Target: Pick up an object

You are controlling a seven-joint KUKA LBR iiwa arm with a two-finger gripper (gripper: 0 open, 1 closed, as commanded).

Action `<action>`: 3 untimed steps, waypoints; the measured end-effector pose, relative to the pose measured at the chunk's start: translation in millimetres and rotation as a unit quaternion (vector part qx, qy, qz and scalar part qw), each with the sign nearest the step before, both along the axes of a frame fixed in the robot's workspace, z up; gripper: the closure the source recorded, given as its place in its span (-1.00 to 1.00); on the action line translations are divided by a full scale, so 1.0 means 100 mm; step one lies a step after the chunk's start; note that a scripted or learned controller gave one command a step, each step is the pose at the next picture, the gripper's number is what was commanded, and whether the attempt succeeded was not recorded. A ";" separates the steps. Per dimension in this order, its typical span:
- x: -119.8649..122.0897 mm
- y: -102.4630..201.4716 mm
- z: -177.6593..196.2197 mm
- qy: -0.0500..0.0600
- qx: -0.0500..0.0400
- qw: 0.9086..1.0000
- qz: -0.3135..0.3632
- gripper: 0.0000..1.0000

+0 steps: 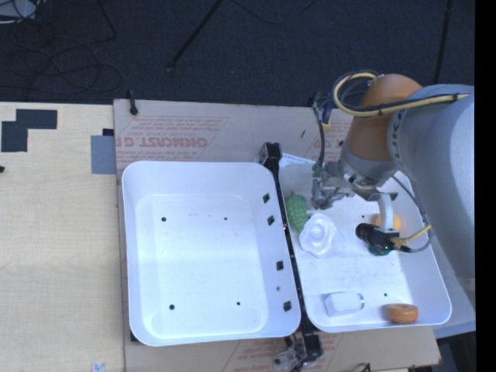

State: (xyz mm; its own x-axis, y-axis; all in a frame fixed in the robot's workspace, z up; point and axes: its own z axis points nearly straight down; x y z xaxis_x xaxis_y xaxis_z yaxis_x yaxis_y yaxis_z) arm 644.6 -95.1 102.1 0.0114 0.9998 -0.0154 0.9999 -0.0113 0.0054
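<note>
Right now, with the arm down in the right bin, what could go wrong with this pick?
The gripper sits close to the green object and the clear crumpled piece, which touch each other, so it might nudge both and grasp neither. Both also lie near the divider between the bins, so a finger could catch it.

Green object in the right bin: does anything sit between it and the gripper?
Nothing visible does. The gripper hangs just right of the green object, which lies against the divider side of the right bin. The crumpled clear wrapper lies just below that gap, not in it.
</note>
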 end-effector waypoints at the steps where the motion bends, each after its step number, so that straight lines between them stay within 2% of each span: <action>1: 0.00 0.00 0.09 0.001 0.001 1.000 0.000 1.00; 3: 0.00 -0.03 0.30 0.000 0.000 1.000 -0.002 1.00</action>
